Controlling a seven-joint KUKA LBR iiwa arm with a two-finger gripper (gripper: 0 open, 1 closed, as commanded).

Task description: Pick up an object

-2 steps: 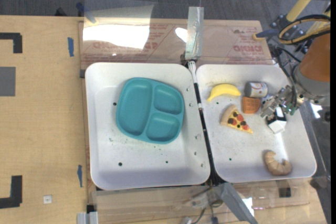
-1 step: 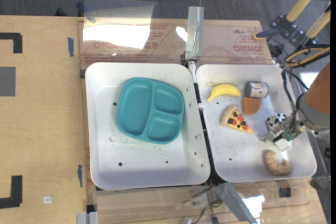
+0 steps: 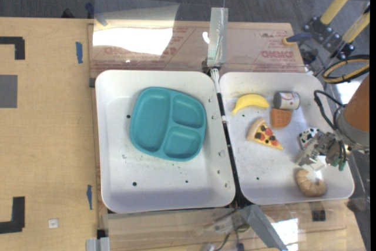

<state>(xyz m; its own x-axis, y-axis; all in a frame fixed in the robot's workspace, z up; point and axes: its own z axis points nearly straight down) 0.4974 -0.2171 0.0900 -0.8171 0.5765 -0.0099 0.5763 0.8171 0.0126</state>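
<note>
Two bins (image 3: 111, 126), one teal plate (image 3: 167, 123), one banana (image 3: 250, 103) — gripper (image 3: 314, 153) state unclear

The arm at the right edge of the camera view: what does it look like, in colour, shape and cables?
The arm shows as a rounded orange-brown mass. Its gripper is a small cluster of grey and silver metal parts with a few green details. Black cables loop beside it. The image is too blurred to read any markings.
</note>
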